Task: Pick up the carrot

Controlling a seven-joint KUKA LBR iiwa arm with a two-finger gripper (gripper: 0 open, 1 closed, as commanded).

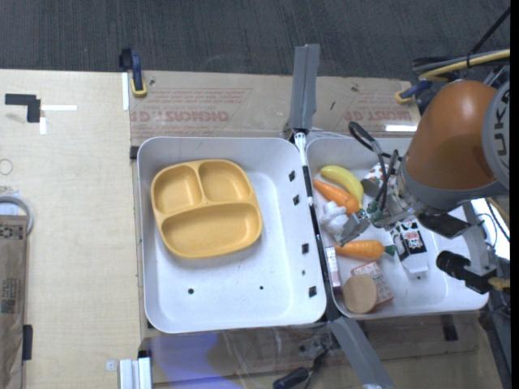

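Two tapered orange carrots (359, 249), claw (353, 228) between

Yellow plate (207, 209), banana (344, 181)

We saw the gripper (354, 228) hover just above a carrot (361, 249) in the right bin (454, 298), beside a banana (344, 181).

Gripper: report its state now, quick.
Gripper: low in the right bin, between the two carrots; open or shut cannot be told, and no grasp shows.
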